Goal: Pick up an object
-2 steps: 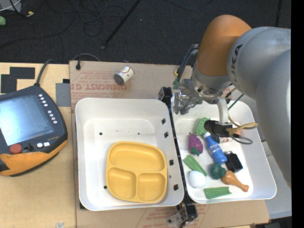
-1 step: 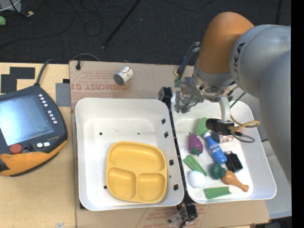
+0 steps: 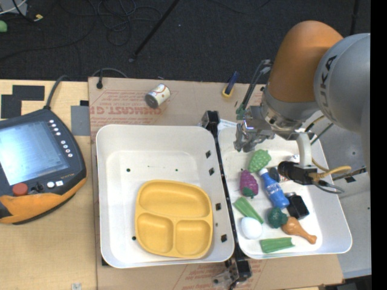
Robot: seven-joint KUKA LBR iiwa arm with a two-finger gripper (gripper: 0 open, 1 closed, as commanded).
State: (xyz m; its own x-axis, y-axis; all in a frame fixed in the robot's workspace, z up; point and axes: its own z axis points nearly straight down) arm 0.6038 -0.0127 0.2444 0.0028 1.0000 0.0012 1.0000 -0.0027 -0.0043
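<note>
My gripper [image 3: 244,141] hangs over the far left corner of the right bin [image 3: 338,222], just above and left of a green knobbly fruit [image 3: 260,160]. Nothing shows between it and the bin floor. Below the green fruit lie a purple grape bunch [image 3: 248,183] and a blue bottle [image 3: 274,190]. Further toward the front are a green pea pod [image 3: 247,208], a white egg [image 3: 251,227], a dark green piece [image 3: 277,217], a black block [image 3: 297,205], a brown drumstick [image 3: 298,229] and a green strip [image 3: 276,244].
The left bin [image 3: 121,150] holds a yellow divided plate [image 3: 174,217]. A small can [image 3: 158,95] and a blue-handled tool [image 3: 230,86] lie on the cardboard behind the bins. A teach pendant [image 3: 36,156] rests at the left.
</note>
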